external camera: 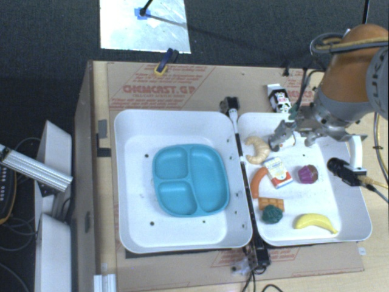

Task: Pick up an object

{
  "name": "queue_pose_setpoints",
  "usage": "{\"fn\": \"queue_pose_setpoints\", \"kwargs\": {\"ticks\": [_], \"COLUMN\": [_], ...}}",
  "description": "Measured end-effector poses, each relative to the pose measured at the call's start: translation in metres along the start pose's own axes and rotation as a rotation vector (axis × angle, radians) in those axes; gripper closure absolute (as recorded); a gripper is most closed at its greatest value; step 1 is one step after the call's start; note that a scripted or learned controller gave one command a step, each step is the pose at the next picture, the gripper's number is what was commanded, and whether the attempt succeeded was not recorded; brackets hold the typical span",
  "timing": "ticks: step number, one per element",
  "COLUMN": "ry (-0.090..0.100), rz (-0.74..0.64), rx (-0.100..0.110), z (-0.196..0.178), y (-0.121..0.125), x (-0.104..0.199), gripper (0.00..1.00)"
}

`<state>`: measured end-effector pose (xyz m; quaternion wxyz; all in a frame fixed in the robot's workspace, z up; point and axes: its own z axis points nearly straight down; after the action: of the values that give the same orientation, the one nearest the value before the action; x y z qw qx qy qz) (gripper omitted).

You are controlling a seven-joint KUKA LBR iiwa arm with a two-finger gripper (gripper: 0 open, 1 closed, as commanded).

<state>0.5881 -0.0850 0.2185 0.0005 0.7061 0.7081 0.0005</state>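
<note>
A blue plate [190,180] in a white bin [130,181]; yellow banana [315,222], purple fruit [307,174], tan croissant [258,150].

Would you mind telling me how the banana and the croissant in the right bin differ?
The banana is bright yellow; the croissant is pale tan. The banana lies near the front edge of the right bin, whereas the croissant sits toward the back left, close to the gripper. The banana looks smooth and the croissant lumpier. Both are curved.
</note>
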Motion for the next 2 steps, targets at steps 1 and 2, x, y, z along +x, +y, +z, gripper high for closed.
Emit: {"fn": "queue_pose_setpoints", "kwargs": {"ticks": [1, 2], "ry": [-0.001, -0.001], "rz": [0.003, 0.003], "rx": [0.003, 0.002], "z": [0.089, 0.134], "y": [-0.003, -0.03], "x": [-0.069, -0.119], "gripper": [0.0, 0.0]}}
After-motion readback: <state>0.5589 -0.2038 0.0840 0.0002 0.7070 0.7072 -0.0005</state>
